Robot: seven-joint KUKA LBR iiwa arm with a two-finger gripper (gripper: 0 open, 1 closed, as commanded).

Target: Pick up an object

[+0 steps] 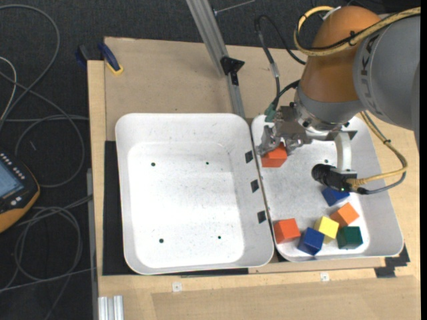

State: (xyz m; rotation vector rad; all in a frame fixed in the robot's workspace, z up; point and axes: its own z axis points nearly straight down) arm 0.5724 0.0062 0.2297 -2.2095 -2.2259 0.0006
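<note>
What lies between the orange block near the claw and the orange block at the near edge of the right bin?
In the camera view, only bare bin floor lies between the upper orange block and the lower orange block; no other block sits there.

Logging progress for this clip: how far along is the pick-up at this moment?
Done: the gripper has reached the right bin near its left wall. In hand: an orange-red block sits right at the gripper, apparently between its fingers, though a firm grip isn't certain. Left: lifting it clear. Six other blocks lie toward the bin's near corner, including the yellow block and green block.
</note>
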